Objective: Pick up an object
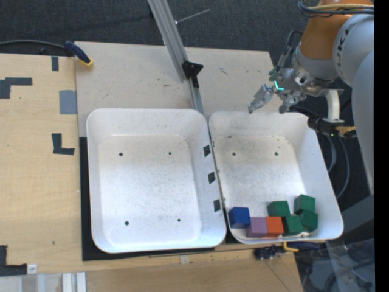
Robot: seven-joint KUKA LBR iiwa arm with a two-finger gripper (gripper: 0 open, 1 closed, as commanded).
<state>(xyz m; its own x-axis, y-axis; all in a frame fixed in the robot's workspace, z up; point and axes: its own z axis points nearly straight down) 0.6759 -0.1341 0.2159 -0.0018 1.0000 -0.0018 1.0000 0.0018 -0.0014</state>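
- A wooden bench (pixel 140 72) seen from above at a slant carries two shallow white bins side by side.
- The left bin (pixel 97 163) has a lightly speckled white floor with a few small dark dots.
- The right bin (pixel 319 163) holds a cluster of small blocks, all crowded into its near right corner.
- In that cluster, a blue block (pixel 239 216) sits furthest left, just beside a purple block (pixel 259 225).
- An orange block (pixel 275 225) touches the purple one on its right.
- Several green blocks (pixel 299 214) are packed together to the right of and behind the orange one, against the bin's right wall.
- The grey arm (pixel 358 47), with an orange band (pixel 328 23) above the wrist, reaches in from the right.
- The gripper (pixel 271 98) hangs over the far edge of the right bin, well apart from the blocks.
- Its two fingers are spread apart with nothing between them.
- A slanted metal rail (pixel 170 32) runs from the far edge down toward the gap between the bins.
- A dark cable (pixel 30 43) with a blue and yellow clamp (pixel 79 52) lies at the far left of the bench.
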